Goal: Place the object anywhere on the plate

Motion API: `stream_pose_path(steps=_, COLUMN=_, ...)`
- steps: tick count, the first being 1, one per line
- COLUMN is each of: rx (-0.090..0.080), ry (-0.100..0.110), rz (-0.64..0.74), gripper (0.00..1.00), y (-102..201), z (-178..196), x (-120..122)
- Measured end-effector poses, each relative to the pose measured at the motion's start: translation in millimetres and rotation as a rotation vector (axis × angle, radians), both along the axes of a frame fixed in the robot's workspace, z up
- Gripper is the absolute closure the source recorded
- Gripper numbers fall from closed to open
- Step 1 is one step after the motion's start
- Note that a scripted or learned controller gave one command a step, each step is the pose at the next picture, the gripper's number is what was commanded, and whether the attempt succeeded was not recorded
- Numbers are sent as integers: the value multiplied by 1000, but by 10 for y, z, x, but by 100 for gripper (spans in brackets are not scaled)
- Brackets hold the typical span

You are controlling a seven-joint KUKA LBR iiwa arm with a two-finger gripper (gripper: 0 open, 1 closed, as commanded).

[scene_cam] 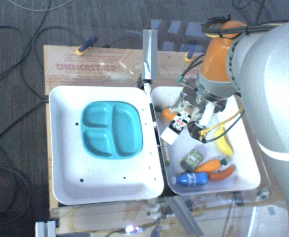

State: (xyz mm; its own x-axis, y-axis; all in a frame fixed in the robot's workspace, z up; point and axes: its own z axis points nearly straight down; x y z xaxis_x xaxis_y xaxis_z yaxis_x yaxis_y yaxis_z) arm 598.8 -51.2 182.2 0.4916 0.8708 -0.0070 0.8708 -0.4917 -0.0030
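A blue plate (112,129) with three compartments lies in the left white bin (65,181). My gripper (191,121) hangs low over the upper middle of the right bin (248,174). A black-and-white patterned carton (175,128) lies tilted right at the gripper's left side, its upper end under the gripper. Whether the gripper has hold of it is unclear. An orange piece (168,114) sits just left of the carton, near the bin's left wall.
The right bin also holds a yellow banana (225,144), a green can (191,159), a carrot (211,166), an orange-red sausage (222,173) and a blue bottle (192,179). A metal bar (148,53) stands behind the wall between the bins.
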Motion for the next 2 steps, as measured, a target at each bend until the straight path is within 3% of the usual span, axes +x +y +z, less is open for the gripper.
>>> stream_pose_path(steps=2, rx=3, ry=1, rz=-2, gripper=100, y=1429, z=-6, x=55)
